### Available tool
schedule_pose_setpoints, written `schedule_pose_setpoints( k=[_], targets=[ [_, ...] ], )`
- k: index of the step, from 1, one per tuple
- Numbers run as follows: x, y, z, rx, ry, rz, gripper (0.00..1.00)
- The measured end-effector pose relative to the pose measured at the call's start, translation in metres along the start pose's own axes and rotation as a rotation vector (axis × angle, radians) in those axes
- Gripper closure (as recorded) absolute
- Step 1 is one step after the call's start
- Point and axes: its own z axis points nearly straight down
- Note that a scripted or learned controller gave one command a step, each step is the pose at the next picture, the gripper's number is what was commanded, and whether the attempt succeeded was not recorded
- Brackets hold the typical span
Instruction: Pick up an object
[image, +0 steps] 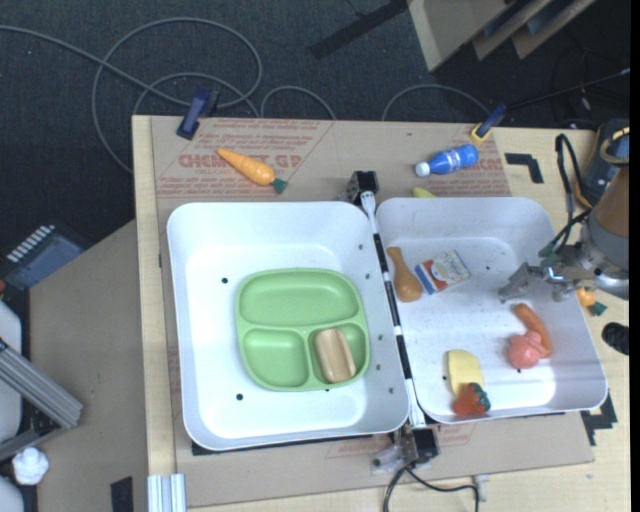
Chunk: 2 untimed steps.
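On the bench (330, 150), two shallow white bins sit side by side, joined along their inner rims so that things can be moved from one to the other. The left bin (200, 300) carries a green divided tray (290, 300) at its middle, and a tan bread roll (335, 355) lies in the tray's near right compartment, a toy meal laid out by the look of it.

The right bin (500, 225) holds the loose pickings, spread apart, which leaves room to close on any one of them. A wooden spoon (403, 275) lies against the bin's left edge, with a small printed packet (443, 270) just beside it. A yellow piece (462, 368) and a red strawberry-like toy (470, 400) touch each other near the front edge. A pink toy (527, 350) and an orange carrot-like piece (530, 320) lie touching near the right edge.

The gripper (525, 280) reaches in over the right edge of that bin, near the orange piece and farther back than it; whether its pincer is wide or narrow I cannot tell, and nothing shows between its tips. That pair is probably the likeliest target, being nearest.

Outside the bins, along the bench's far edge, lie a carrot (250, 167) and a blue bottle (448, 160), apparently out of play.
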Motion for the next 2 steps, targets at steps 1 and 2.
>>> schedule_pose_setpoints(
  k=[1, 2],
  targets=[
    [0.009, -0.019, 0.045, 0.003, 0.006, -0.002, 0.00],
    [0.007, -0.050, 0.044, 0.002, 0.005, -0.003, 0.00]
  ],
)
